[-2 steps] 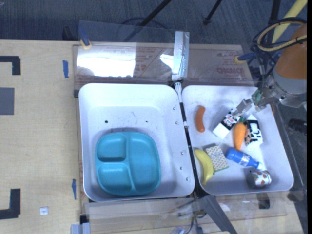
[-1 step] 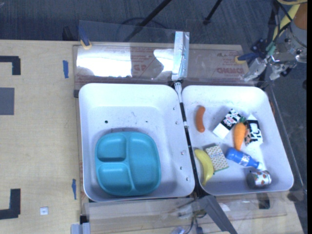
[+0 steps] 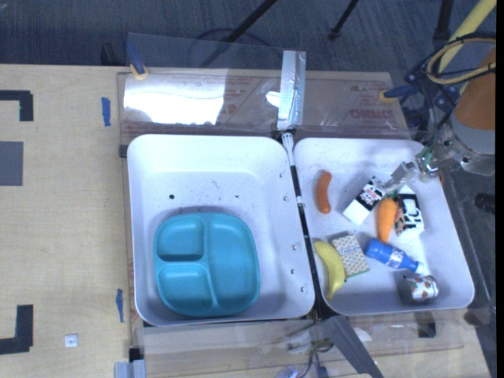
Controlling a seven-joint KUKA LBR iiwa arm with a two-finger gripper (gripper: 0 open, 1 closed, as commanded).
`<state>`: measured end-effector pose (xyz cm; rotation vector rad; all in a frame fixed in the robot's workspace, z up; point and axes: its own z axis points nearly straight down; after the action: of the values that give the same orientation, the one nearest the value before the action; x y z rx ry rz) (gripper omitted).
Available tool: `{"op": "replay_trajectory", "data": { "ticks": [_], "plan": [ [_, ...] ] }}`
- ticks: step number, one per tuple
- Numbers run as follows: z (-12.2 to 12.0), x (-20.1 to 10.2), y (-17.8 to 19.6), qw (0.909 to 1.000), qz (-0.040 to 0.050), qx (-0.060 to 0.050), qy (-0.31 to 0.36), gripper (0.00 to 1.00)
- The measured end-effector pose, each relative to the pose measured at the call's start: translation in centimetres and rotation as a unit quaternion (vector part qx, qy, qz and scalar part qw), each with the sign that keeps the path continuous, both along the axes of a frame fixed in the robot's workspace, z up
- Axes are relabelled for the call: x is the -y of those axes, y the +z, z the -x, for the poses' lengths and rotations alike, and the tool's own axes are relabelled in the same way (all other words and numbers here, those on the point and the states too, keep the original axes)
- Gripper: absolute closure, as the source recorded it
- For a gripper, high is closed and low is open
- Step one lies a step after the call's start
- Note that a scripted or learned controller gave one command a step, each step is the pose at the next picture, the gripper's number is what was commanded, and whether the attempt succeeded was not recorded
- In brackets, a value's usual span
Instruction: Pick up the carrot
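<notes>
The carrot (image 3: 385, 217), orange and stubby, lies upright in the right bin (image 3: 457, 235) between two black-and-white cartons. My gripper (image 3: 400, 175) hangs just above and to the right of the carrot's top end, reaching in from the arm at the right edge. Nothing appears to be held by it. The carrot rests on the bin floor, apart from the gripper.
Also in the right bin are an orange-red sausage (image 3: 324, 191), a banana (image 3: 331, 264), a checkered sponge (image 3: 351, 254), a blue bottle (image 3: 391, 255) and a can (image 3: 417, 288). The cartons (image 3: 364, 201) (image 3: 409, 214) flank the carrot. A blue divided plate (image 3: 206, 262) lies in the left bin (image 3: 157, 172).
</notes>
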<state>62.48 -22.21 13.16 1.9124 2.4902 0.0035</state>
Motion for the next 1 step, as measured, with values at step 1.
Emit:
{"op": "replay_trajectory", "data": {
  "ticks": [1],
  "plan": [
    [1.37, -5.82, -1.87, 0.9998, 0.0015, 0.015, -0.011, 0.00]
  ]
}}
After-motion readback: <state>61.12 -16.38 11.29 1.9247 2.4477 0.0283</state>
